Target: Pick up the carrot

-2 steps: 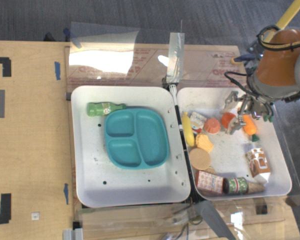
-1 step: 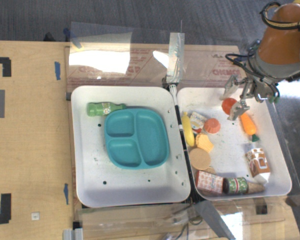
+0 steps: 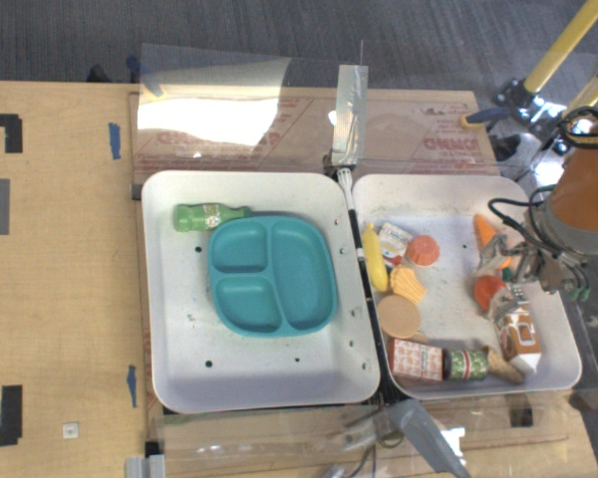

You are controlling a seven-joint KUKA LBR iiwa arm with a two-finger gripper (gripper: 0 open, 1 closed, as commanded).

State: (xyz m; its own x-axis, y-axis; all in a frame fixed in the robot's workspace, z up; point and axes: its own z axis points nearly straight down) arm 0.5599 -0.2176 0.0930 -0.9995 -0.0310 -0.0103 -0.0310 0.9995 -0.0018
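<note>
The carrot (image 3: 485, 229) is a small orange piece lying near the right wall of the right bin (image 3: 448, 202). My gripper (image 3: 511, 269) hangs just below and to the right of it, low over the bin floor, with the arm's orange band (image 3: 588, 195) above it. A red round item (image 3: 487, 290) lies right beside the gripper's left side. The gripper's dark parts blur together, so nothing can be made out between them.
The right bin also holds a yellow banana (image 3: 376, 259), an orange-red ball (image 3: 424, 251), a ridged yellow piece (image 3: 409, 285), a tan disc (image 3: 399, 318), a lying can (image 3: 445, 362) and a brown carton (image 3: 519, 335). The left bin (image 3: 169, 297) holds a teal divided plate (image 3: 272, 272) and a green bottle (image 3: 207, 215).
</note>
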